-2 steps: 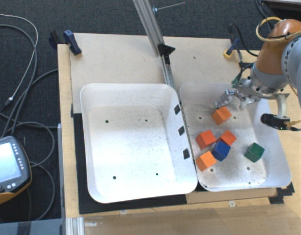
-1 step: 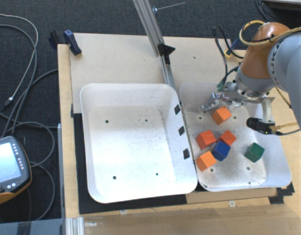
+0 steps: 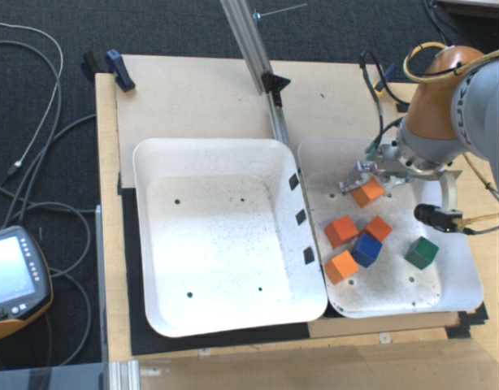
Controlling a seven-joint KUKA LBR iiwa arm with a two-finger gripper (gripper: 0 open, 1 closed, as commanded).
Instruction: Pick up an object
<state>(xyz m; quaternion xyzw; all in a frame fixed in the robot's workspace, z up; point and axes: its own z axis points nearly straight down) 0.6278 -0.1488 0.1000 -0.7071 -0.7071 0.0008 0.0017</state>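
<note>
1. One orange block (image 3: 366, 192) sits at my gripper (image 3: 365, 184), in the upper part of the right bin (image 3: 457, 287); it looks tilted, one corner down, and my fingers close narrowly on it from above, so I judge that I hold it, though only by its upper edges.
2. What could go wrong: a grip that shallow on a tilted cube may let it twist and drop out as I lift, because the faces are not square to my fingers.
3. The block is a small, bright orange cube with plain, smooth-looking faces; whether it rests on the bin floor or hangs just above it I cannot tell.
4. Below it lies a cluster: a red-orange block (image 3: 341, 230), a second red-orange block (image 3: 379, 228), a blue block (image 3: 366, 249) touching that one, and another orange block (image 3: 343, 266) just beside the blue.
5. A fall would likely land the cube among these and knock them.
6. A green block (image 3: 422, 253) lies apart toward the right.
7. The left bin (image 3: 152, 165) lies beside, across the divider.
</note>
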